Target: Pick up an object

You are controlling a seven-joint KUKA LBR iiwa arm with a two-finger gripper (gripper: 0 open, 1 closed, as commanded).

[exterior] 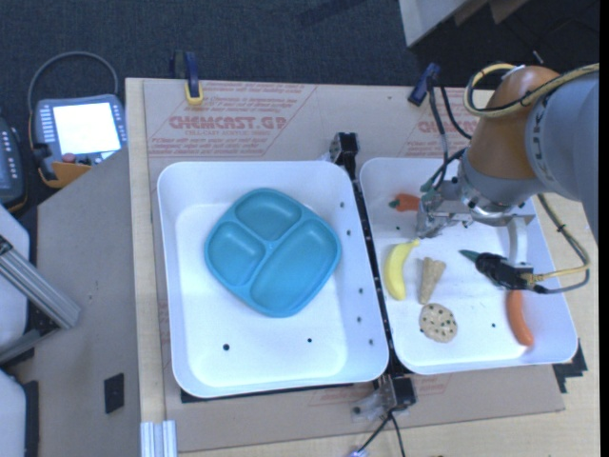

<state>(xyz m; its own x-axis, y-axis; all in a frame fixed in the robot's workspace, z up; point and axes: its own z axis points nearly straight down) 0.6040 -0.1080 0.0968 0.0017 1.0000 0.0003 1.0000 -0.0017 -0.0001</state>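
Looming closest to the lens, the grey arm with the orange band (509, 131) is leaning in over the far right corner of the right-hand shallow white bin (481, 346). Its two-finger gripper (431, 219) is hanging low over the far left part of that bin's floor. Whether the gripper is standing apart or drawn together I cannot tell, since its metal parts are overlapping there. Nothing is showing as caught in it.

Loose toy foods are lying scattered across this bin, which is probably why the arm is working on this side.
- **Small orange-red stubby piece** (406, 201): it is lying just beside the gripper, close to the far edge and the left wall.
- **Yellow plastic banana** (400, 268): it is lying along the left wall, just on the near side of the gripper.
- **Tan ribbed cone** (432, 276): it is resting just beside the banana, with its tip pointing toward the near edge.
- **Round speckled biscuit** (438, 323): it is sitting close to the near edge.
- **Long orange carrot-like stick** (520, 318): it is lying toward the near right corner.

A blue plastic divided plate (273, 251) is sitting flat in the middle of the left-hand white bin (285, 346), well apart from the gripper. Being wide and low, it is looking like a poor fit for a pinch.

Judging by where the gripper is hanging, the stubby piece or the banana's far end is looking like the target. The pick is not yet made.
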